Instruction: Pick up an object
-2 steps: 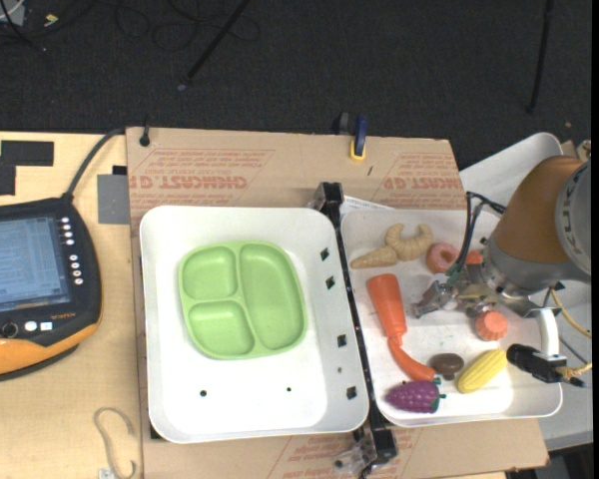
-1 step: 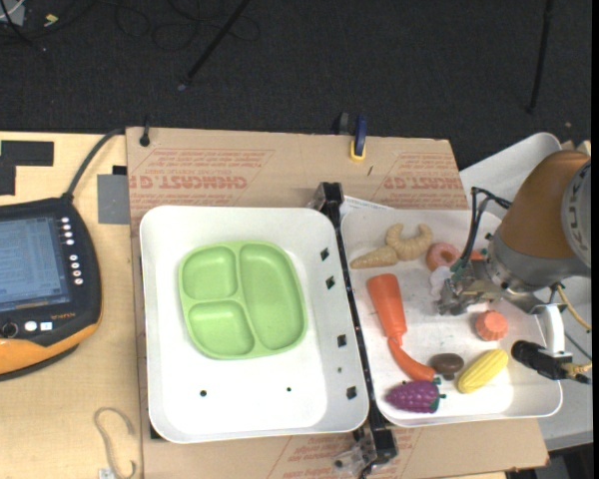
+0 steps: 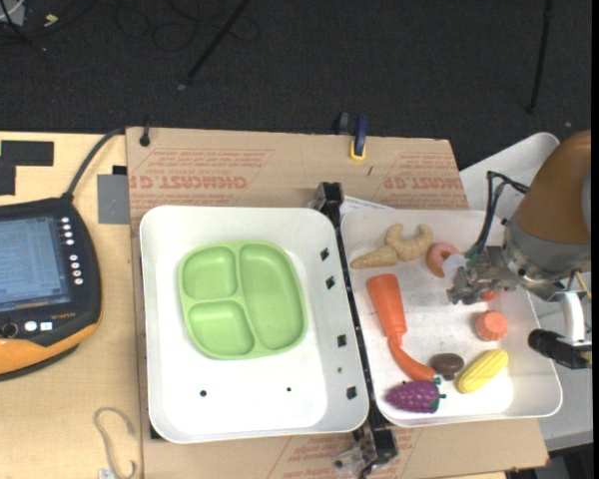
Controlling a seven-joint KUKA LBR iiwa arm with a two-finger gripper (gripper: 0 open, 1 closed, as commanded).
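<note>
L bin: green divided plate, likely drop spot. R bin: ginger root, carrot, grapes, corn, all toy food loose for picking. Gripper low over R bin, arm reaching in from R, wrist down. Finger state: can't tell.

The bench is being viewed from above at a slant, both white bins being taken in from moderate height.
</note>
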